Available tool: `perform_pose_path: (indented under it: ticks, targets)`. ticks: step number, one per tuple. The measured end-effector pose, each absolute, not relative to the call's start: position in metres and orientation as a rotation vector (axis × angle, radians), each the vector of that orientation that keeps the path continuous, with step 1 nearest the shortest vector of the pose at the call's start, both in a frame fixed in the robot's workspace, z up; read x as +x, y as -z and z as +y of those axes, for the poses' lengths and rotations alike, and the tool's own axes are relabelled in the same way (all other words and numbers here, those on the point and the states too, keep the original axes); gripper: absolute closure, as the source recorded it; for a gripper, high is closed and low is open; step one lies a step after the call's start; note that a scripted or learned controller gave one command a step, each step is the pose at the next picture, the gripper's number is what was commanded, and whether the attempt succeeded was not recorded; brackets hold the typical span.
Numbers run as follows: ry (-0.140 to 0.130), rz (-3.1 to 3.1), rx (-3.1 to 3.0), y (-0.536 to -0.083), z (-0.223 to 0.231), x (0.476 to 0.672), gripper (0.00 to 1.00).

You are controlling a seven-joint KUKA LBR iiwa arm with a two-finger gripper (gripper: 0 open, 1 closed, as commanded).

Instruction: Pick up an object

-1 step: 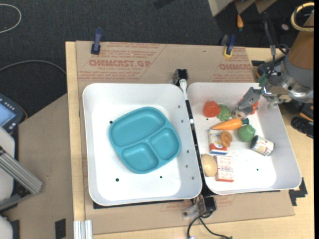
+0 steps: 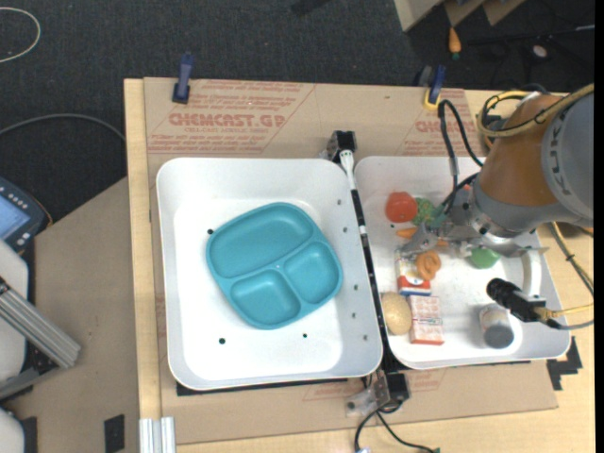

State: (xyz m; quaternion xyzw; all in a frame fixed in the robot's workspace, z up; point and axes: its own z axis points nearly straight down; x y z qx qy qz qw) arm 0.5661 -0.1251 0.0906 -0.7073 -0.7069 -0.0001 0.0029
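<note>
We see the hand (image 2: 451, 226) low in the right-hand shallow white plastic bin (image 2: 528, 347), under the grey arm with its orange band (image 2: 528, 163); whether it is wide or narrow we cannot tell, since the wrist hides it. The objects crowd around it: a round red ball-like toy (image 2: 401, 206) just to its left near the bin's left wall, a small orange piece (image 2: 428, 264) just below it, and a green round piece (image 2: 483, 256) to its right under the arm. Further toward the near rim lie a red-and-white flat packet (image 2: 425, 317), a tan rounded lump (image 2: 395, 313) against the left wall, and a grey cylinder (image 2: 496, 327). Well to the left, the other white bin (image 2: 179, 253) holds a teal three-compartment plate (image 2: 274, 264) with open floor around it.
</note>
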Motion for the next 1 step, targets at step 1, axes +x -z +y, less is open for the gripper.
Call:
perform_pose_path:
  ticks: [1]
  targets:
    - [0.007, -2.231, -2.227, -0.0886, -0.0973, 0.5871, 0.0]
